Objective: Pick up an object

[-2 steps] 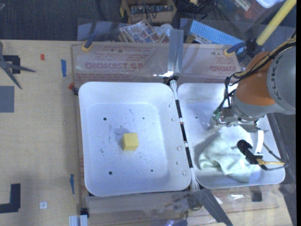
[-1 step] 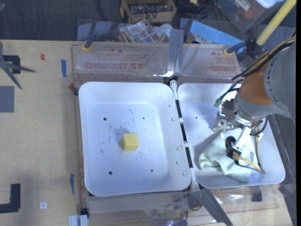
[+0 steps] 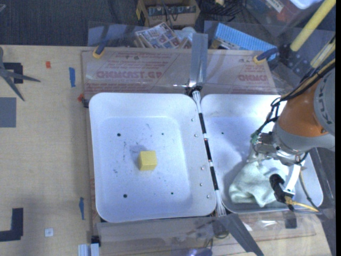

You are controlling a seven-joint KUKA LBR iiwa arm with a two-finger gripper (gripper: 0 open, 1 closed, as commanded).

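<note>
a small yellow cube (image 3: 148, 160) is sitting in the left bin (image 3: 106, 116); the gripper (image 3: 262, 163) is hanging over a crumpled pale cloth (image 3: 250, 186).

Arm (image 3: 314, 116): rounded grey housing, with a broad orange band (image 3: 301, 120) wrapped above the wrist. Below the band, a grey collar, then a narrower metallic wrist section (image 3: 279, 151) with a small greenish part on its left side. Black cables (image 3: 274, 113) loop along the left of the orange band down to the wrist. A white bracket (image 3: 293, 177) hangs lower, carrying a black piece and a thin yellow wire. Pincer detail too small to resolve.
</note>
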